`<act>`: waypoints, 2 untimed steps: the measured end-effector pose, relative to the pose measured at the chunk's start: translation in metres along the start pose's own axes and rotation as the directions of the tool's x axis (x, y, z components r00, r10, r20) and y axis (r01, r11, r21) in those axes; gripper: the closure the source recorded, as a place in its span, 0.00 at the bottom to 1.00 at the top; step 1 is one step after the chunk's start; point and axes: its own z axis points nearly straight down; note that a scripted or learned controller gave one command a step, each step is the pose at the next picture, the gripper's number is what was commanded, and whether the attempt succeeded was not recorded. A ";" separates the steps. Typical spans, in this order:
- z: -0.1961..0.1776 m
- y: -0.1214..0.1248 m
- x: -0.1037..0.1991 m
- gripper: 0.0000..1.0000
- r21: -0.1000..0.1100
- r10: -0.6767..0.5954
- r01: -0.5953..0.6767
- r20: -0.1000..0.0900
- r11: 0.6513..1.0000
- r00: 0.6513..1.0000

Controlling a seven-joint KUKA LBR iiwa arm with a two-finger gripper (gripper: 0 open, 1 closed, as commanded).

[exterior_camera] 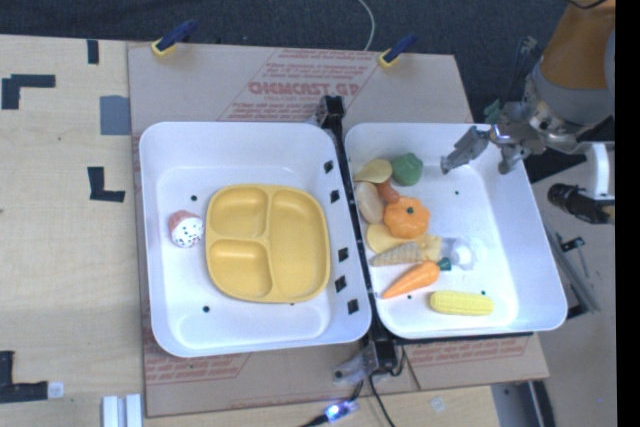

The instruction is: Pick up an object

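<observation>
So nearest the camera in the right bin (520, 310) there's a corn cob (461, 303) lying roughly 9-to-3, then a carrot (411, 279) pointing down toward 8 o'clock. Behind those is a jumble along the bin's left wall: a pale cone-ish thing (400, 254), an orange pumpkin (406, 218), a tan potato-looking piece (371, 202) and a green one (407, 168). The left bin (160, 215) has a yellow divided plate (268, 242) and a small spotted ball (185, 230).

The gripper (482, 152) hangs over the right bin's far edge with its two fingers spread and nothing between them. The pile sits at about 8 o'clock from it, green piece closest.

Hard to say what the small clear-ish bit (458, 254) by the carrot is, and the stacked pieces overlap a lot.
</observation>
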 end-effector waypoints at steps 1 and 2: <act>0.114 0.006 0.060 0.00 0.009 -0.005 0.005 -0.004 1.000 1.000; 0.136 0.012 0.063 0.00 -0.021 0.008 -0.008 0.021 1.000 1.000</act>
